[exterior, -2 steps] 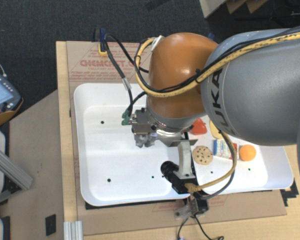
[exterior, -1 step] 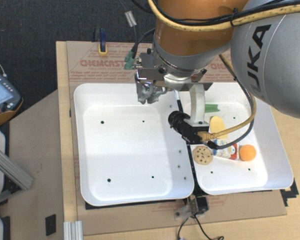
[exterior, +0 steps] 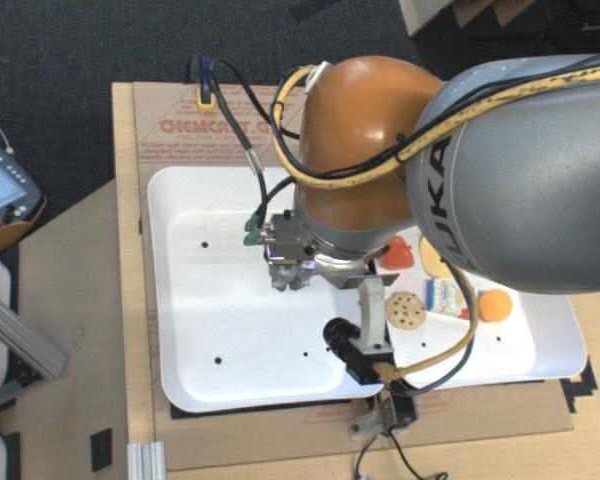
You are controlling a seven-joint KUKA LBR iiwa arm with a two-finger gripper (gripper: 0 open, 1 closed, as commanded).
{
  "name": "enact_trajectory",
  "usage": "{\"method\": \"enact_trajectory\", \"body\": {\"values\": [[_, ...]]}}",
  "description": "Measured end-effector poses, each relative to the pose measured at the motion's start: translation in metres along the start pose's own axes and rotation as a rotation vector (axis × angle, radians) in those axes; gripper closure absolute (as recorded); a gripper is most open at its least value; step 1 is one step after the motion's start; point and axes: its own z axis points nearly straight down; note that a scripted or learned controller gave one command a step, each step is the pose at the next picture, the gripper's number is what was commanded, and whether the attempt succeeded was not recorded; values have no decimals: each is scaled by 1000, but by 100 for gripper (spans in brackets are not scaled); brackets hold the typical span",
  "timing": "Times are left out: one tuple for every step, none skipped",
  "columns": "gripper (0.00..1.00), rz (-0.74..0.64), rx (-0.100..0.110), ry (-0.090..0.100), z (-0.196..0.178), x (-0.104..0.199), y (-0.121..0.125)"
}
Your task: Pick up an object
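The grey arm with its orange band (exterior: 365, 138) hangs over the seam between the two white bins and hides much of the right bin. My gripper (exterior: 285, 273) points down over the left bin (exterior: 195, 298), near its right half; its fingers are hidden under the wrist body. In the right bin (exterior: 540, 343) lie a round cookie with dark chips (exterior: 406, 311), an orange ball (exterior: 495, 306), a red object (exterior: 398, 256), a small blue-and-white packet (exterior: 444, 295) and a pale yellow piece (exterior: 430, 258).
A black cable clamp (exterior: 352, 353) and yellow cable loop hang low over the divider between the bins. Cardboard (exterior: 180, 118) lies under the bins. A blue device (exterior: 0, 193) sits at the far left off the bench.
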Motion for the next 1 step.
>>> {"method": "enact_trajectory", "body": {"values": [[100, -7, -34, 16, -189, 44, 1]]}}
